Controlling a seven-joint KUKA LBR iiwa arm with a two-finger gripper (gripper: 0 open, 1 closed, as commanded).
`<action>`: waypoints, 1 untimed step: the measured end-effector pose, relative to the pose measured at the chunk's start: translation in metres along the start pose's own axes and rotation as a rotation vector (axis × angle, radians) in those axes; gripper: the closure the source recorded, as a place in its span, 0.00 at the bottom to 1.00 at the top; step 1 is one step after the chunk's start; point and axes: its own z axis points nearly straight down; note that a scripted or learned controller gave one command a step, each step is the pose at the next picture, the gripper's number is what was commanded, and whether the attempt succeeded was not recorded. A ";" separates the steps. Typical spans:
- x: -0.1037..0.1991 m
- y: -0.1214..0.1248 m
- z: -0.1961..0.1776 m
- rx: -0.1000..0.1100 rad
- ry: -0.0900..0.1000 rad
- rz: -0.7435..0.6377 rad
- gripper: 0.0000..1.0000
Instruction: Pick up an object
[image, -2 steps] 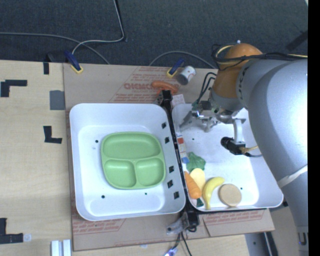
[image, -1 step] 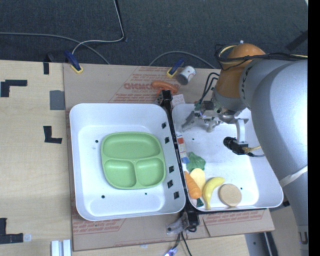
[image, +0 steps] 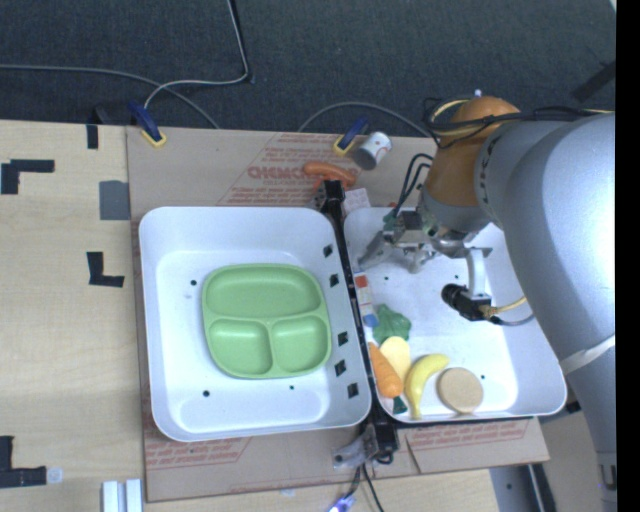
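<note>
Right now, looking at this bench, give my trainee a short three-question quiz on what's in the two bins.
1. True or false: the green three-compartment plastic plate lies in the left white bin.
2. Which lies nearest the yellow toy banana? A) round tan disc B) plate C) metal gripper
3. Fill in: the orange toy carrot lies against the right bin's ____ wall.

Key: 1 true; 2 A; 3 left.

— What colours are in the left bin (image: 160, 300)?
— White bin, pale green plate (image: 266, 318).
— And the right bin (image: 520, 370)?
— Also white. A yellow banana (image: 421, 379), an orange carrot (image: 385, 372), a tan disc (image: 461, 389) and something green (image: 392, 324).
— The arm (image: 550, 220)?
— Grey, with an orange band (image: 460, 160).
— The table (image: 60, 330)?
— Light wood with black marks; brown cardboard (image: 240, 165) printed in red.
</note>
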 end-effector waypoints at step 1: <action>0.000 0.002 -0.002 0.003 0.001 0.000 0.00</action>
